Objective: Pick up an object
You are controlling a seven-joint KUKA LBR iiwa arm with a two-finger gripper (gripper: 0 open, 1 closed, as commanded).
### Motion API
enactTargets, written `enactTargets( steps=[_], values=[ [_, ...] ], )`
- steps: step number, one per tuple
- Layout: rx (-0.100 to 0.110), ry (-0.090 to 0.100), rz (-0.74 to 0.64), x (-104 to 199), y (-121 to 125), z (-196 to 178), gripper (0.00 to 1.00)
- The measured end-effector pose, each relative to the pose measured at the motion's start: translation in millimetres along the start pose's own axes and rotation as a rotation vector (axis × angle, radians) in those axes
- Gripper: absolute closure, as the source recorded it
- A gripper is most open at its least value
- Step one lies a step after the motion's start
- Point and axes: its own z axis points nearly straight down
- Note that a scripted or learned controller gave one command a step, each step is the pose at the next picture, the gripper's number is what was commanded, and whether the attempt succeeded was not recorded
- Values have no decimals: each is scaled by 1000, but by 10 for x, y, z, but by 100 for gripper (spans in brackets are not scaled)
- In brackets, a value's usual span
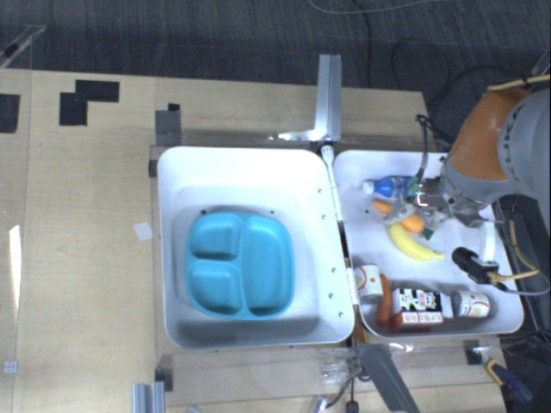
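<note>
The right bin point(513, 317) holds several objects. My gripper point(424, 206) is low in the middle of this bin, reaching in from the right. A small orange object point(414, 224) lies directly under its tip, touching the upper end of a yellow banana point(413, 244). Just left of the gripper are a blue-and-white bottle point(387, 185) and another small orange piece point(381, 205). Along the near wall lie a small can point(368, 280), a brown bottle point(385, 305), a black-and-white box with a red strip point(419, 306) and a tin point(474, 304).
The left bin point(176, 170) holds a turquoise divided plate point(239, 263). A metal post point(329, 93) stands behind the ridge between the bins. The grey arm with its orange band point(482, 140) comes over the right bin's far right corner.
</note>
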Motion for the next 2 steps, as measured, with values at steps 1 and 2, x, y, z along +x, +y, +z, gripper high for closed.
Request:
enactTargets(
  steps=[1,2],
  values=[
    [-6,3,-3,25,28,-121,100],
    [3,-1,78,122,374,-1544,100]
  ],
)
